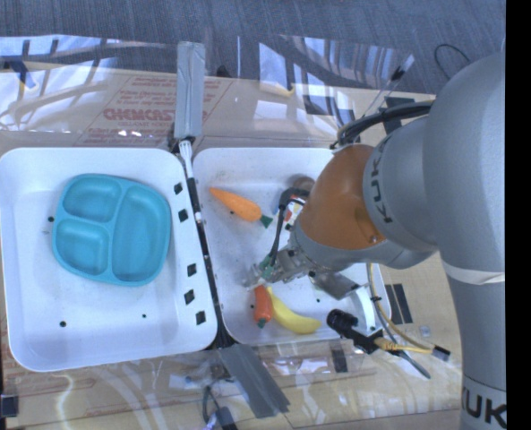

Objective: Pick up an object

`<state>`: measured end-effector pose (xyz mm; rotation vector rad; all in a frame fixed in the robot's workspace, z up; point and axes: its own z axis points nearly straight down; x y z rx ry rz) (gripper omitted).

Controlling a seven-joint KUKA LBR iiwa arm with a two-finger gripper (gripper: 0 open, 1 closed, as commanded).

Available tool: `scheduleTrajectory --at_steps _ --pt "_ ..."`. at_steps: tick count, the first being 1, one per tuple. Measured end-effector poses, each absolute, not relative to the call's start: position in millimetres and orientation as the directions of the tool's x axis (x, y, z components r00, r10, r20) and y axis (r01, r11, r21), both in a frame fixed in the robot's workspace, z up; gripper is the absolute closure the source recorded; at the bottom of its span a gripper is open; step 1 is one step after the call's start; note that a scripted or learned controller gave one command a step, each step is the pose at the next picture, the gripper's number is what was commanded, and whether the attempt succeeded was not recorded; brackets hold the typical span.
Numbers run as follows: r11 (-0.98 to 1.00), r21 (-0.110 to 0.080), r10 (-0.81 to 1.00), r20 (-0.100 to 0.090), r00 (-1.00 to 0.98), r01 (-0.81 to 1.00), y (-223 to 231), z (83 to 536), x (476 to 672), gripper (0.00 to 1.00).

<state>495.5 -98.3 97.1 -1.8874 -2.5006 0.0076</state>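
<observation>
Reaching in from the right, the grey arm (444, 177) with its orange band (341, 200) hung low over the right bin (238, 164), and the gripper (274, 267) sat near the middle of that bin, just above the floor. Whether the tool was spread or pressed together could not be told, since the wrist and its cables covered most of it from this slant, and nothing could be seen held in it. Three toy foods lay in the right bin. A carrot (235, 204) with a green stub at its right end rested in the upper left part of the bin, tilted down toward the right and apart from the gripper. A yellow banana (294, 319) lay near the bin's lower edge, below the gripper, and a small red-orange piece with a green end (262, 305) lay just beside the banana's left tip, seemingly touching it. The gripper stood just above these two but contact could not be judged. In the left bin (23, 312) a blue divided plate (113, 228) with three compartments lay flat near the centre, well apart from the arm. A grey strip (189, 92) ran upward from the seam between the two bins.
</observation>
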Motion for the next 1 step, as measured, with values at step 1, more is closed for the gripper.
scheduleTrajectory --at_steps 1 --pt "0.403 -0.003 0.915 0.002 -0.403 0.915 -75.0 189.9 525.7 1.0"
